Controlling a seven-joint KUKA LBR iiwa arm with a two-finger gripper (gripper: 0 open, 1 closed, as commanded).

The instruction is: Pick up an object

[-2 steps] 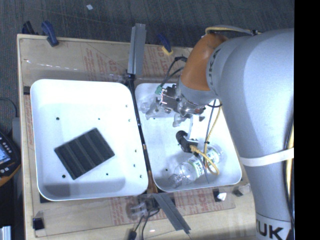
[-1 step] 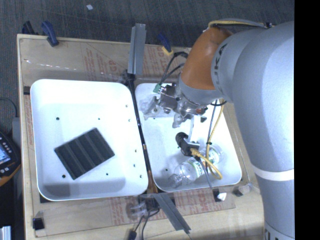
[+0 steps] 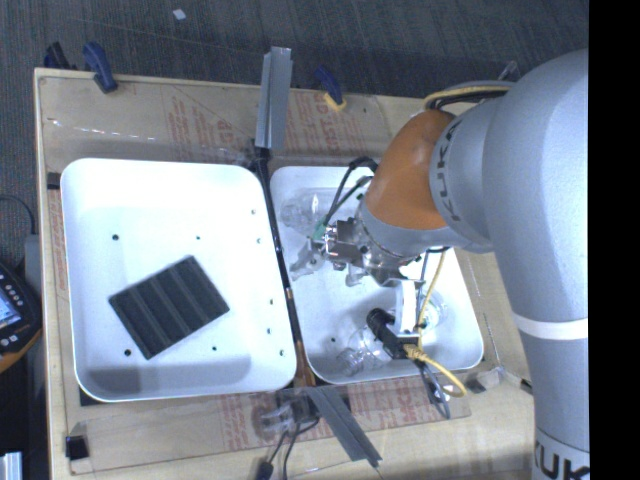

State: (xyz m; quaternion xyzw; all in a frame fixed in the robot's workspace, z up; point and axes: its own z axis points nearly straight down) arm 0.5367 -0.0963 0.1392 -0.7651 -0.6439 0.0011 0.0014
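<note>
The gripper (image 3: 340, 253) was noted low in the right bin (image 3: 460, 343), masked by the wrist; its opening could not be told. The arm (image 3: 540, 168) was seen bent down over that bin from the right. A black ribbed slab (image 3: 168, 306) was recorded flat in the left bin (image 3: 90, 198), with clear plastic pieces (image 3: 300, 211) beside the gripper.

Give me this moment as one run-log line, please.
arm: over right bin | gripper: down in right bin, grasp unconfirmed | left bin: dark ribbed slab lying flat
</note>
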